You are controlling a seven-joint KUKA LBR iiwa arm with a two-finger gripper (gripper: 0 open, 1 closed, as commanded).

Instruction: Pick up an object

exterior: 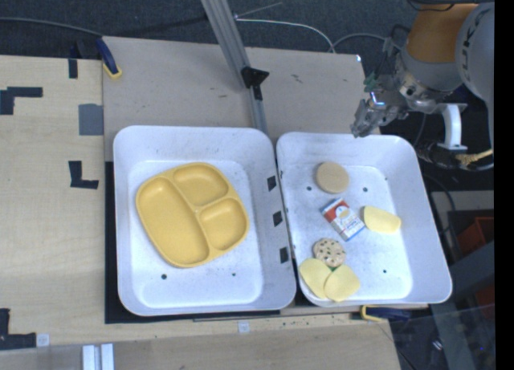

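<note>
My gripper [364,122] hangs over the back rim of the right bin [426,268], near its far right corner, with nothing seen between its fingers. Inside that bin lie a round tan biscuit [332,176], a small red and white carton [344,219], a yellow lemon-shaped piece [381,220], a speckled cookie [328,251] and two pale yellow slices [330,280] at the front. The biscuit is the closest item, a little forward and left of the gripper.
The left bin [128,280] holds a yellow three-compartment plate [191,213]. A grey metal pole [225,27] slants across the bench behind the bins. Cables trail at the back right beside the arm.
</note>
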